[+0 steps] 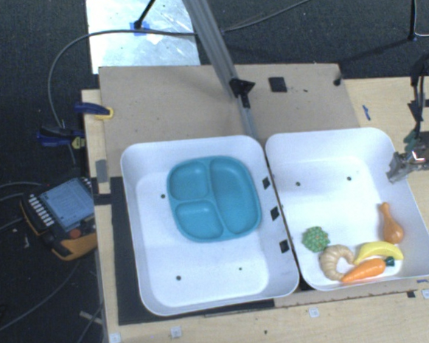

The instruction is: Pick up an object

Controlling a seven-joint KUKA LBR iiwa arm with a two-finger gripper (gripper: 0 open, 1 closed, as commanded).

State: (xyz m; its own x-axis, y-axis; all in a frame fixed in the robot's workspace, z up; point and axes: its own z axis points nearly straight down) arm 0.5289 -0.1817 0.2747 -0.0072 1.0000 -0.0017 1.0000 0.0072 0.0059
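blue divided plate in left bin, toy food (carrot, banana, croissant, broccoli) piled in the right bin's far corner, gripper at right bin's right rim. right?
One slip: the toy food sits in the near corner of the right bin, not the far one. The camera view shows the carrot, banana, croissant and broccoli there. The blue divided plate in the left bin and the gripper at the right rim stand.

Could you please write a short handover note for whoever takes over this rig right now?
Gripper: at the right bin's right rim, above the toys, nothing seen in it; whether it is open or shut cannot be told.
Things: in the right bin's lower corner sit a green broccoli, a tan croissant, a banana, a carrot and an orange drumstick-like piece, bunched closely together.
The left bin holds a blue divided plate.
Done: no pick made.
Left: come down on one toy, close, lift.
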